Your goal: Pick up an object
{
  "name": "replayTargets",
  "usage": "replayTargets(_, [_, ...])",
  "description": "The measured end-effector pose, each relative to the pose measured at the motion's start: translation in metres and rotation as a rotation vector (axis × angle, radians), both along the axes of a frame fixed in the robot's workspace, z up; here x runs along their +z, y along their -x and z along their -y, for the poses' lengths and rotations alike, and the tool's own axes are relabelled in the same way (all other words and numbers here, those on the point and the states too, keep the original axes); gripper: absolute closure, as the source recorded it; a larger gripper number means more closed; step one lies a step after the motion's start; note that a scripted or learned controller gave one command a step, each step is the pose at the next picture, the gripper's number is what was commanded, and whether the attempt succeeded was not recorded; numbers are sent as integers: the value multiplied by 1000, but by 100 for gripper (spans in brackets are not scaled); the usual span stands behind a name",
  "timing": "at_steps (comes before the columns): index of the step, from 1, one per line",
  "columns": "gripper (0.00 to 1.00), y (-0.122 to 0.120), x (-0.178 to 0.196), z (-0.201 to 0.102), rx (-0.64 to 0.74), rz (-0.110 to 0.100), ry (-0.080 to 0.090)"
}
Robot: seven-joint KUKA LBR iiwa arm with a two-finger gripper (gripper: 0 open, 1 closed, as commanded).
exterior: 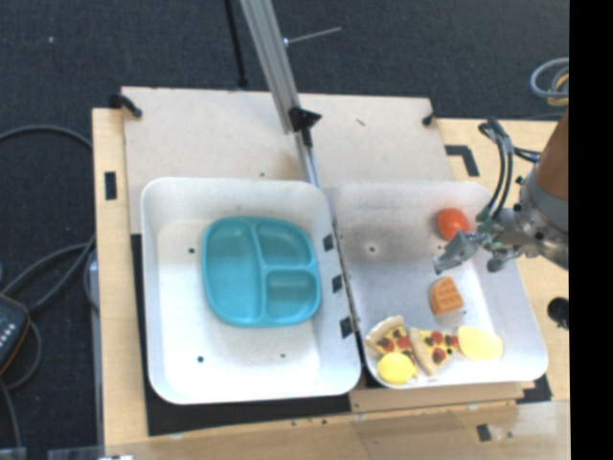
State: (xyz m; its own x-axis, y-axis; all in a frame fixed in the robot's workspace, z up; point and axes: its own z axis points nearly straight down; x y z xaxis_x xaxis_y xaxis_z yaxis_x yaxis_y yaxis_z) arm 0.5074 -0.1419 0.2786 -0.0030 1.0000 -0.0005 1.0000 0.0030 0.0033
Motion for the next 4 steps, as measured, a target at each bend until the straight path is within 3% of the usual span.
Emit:
replayTargets(1, [0,0,0,0,-2,0,0])
replayTargets(2, [0,2,-62,-3,-3,-7,0])
replayTargets(4, [0,3,-147,-5,-3,-7,0])
